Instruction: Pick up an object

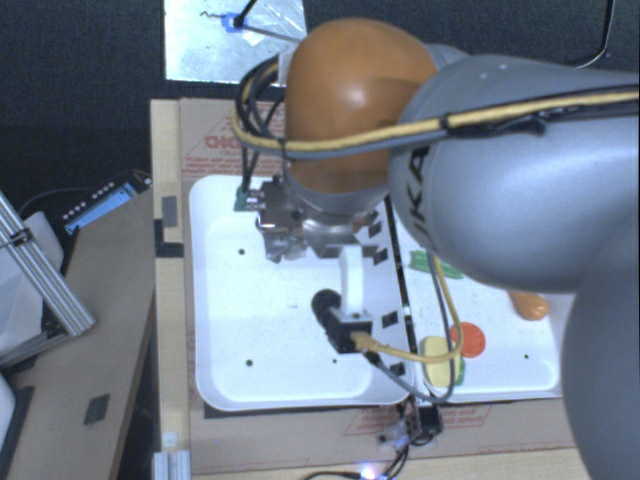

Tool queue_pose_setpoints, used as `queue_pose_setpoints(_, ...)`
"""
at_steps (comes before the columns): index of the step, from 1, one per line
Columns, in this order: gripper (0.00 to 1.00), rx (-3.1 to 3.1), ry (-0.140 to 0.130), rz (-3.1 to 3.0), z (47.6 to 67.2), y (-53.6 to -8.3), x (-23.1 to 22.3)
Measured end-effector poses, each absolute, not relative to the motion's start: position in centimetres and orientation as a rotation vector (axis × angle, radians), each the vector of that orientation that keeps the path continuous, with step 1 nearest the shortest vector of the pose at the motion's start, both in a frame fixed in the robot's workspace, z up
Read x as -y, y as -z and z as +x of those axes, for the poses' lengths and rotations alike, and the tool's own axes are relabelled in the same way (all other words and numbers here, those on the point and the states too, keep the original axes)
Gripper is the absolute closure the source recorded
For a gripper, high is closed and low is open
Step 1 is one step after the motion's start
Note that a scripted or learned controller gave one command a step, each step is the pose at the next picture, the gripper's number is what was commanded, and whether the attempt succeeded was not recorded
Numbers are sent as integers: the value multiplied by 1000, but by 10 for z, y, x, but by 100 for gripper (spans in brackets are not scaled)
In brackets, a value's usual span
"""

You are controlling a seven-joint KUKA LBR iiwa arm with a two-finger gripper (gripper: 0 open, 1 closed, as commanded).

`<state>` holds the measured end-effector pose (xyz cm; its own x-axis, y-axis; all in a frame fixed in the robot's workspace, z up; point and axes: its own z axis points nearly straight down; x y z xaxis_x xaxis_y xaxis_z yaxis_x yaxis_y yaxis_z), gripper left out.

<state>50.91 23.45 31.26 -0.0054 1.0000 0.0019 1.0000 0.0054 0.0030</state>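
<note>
My gripper (pixel 279 240) hangs over the upper middle of the left bin (pixel 220 298), under the orange wrist band. The big grey arm hides much of the right bin (pixel 520 373). Small objects lie in the visible part of the right bin: an orange piece (pixel 530 306) at the right, a red-orange round one (pixel 470 340), a yellow one (pixel 436 349) with a green bit beside it, and a green one (pixel 432 262) half hidden by the arm. No object is visible at the gripper.
Both bins rest on a cardboard sheet (pixel 215 138) on the bench. A silver foil square (pixel 232 23) lies at the back. Metal rails (pixel 40 278) and a blue strip (pixel 100 203) sit off to the left.
</note>
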Motion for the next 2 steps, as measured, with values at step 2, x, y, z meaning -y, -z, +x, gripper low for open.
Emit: queue_pose_setpoints(2, 100, -2234, -8, 2208, 492, -547, -235)
